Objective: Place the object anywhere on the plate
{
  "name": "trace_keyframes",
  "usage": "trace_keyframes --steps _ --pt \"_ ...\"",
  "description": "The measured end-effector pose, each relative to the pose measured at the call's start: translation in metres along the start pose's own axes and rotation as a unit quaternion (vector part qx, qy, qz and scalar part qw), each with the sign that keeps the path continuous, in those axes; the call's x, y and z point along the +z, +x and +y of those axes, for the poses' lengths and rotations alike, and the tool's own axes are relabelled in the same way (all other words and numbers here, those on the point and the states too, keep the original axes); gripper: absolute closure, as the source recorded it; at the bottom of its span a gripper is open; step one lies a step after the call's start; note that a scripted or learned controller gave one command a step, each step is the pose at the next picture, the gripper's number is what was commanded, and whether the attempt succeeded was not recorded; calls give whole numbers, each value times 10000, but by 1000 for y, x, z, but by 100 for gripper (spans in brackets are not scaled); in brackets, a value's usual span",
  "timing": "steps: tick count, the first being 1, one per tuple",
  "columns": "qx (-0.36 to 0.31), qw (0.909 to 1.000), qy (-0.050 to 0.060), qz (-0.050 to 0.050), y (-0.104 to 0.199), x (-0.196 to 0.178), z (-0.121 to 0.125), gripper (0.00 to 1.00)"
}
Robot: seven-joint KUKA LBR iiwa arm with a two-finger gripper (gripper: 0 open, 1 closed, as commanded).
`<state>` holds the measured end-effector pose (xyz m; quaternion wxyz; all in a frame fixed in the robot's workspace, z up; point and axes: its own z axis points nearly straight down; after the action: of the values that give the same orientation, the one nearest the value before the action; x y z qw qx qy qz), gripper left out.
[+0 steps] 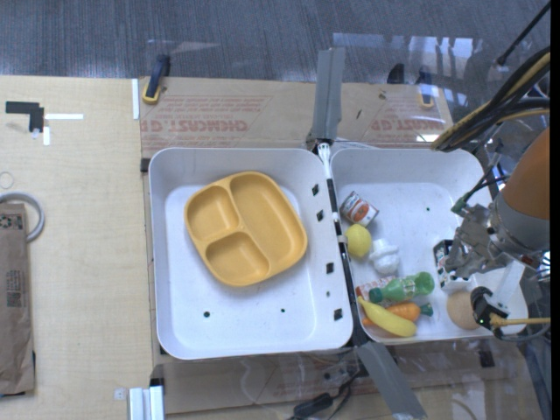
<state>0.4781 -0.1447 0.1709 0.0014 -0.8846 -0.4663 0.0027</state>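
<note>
A yellow plate [245, 227] with three compartments lies in the left bin [175, 322]. In the right bin [411, 178] lie a small can [358, 209], a lemon [359, 241], a white object [384, 255], a green bottle [405, 286], a carrot [404, 311] and a banana [388, 319] along the left side. A tan round object [460, 309] rests at the right bin's front right. My gripper [448, 265] hangs low over the right side of that bin, just above and left of the tan object.
A vertical divider [329, 226] separates the two bins. Cardboard [227, 112] lies behind the bins. Cables [499, 86] run in at the upper right. A brown paper bag [16, 296] sits on the bench at far left.
</note>
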Motion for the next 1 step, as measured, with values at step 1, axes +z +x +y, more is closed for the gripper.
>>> trace_keyframes --steps 1 --pt "835 9965 5 0 3 36 -5 100"
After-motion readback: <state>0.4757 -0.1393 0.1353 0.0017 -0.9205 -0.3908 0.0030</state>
